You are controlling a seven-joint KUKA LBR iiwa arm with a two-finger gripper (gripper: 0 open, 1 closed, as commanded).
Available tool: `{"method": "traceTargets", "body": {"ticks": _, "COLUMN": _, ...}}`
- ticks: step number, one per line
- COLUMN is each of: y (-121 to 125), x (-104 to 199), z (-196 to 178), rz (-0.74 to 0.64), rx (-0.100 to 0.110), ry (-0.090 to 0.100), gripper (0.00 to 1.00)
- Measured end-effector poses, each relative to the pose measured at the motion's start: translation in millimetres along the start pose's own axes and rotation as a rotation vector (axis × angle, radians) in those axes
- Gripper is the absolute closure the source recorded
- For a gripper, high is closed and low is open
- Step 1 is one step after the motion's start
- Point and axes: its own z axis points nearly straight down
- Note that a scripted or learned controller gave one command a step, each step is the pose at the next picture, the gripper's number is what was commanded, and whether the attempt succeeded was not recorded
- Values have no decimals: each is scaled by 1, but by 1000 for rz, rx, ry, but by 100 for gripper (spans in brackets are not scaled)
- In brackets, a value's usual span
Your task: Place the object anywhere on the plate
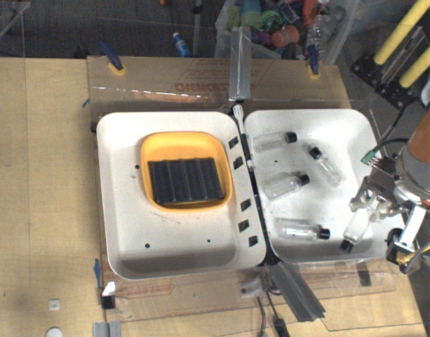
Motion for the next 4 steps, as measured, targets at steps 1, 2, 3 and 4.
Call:
{"method": "traceTargets", "body": {"ticks": 1, "y": 71, "x": -22, "z": -15, "rz": -73, "rx": -4, "ry": -2, "gripper": 100}}
{"method": "traceTargets", "body": {"ticks": 2, "y": 126, "x": 19, "z": -7, "rz": -96, "rx": -3, "ry": -3, "gripper": 100}}
{"method": "traceTargets", "body": {"ticks": 3, "y": 175, "x": 43, "z": -12, "rz": -68, "rx": -3, "ry": -2, "gripper": 100}}
{"method": "traceTargets", "body": {"ticks": 4, "y": 186, "x": 64, "z": -17, "rz": -308, "rx": -6, "ry": -3, "gripper": 100}}
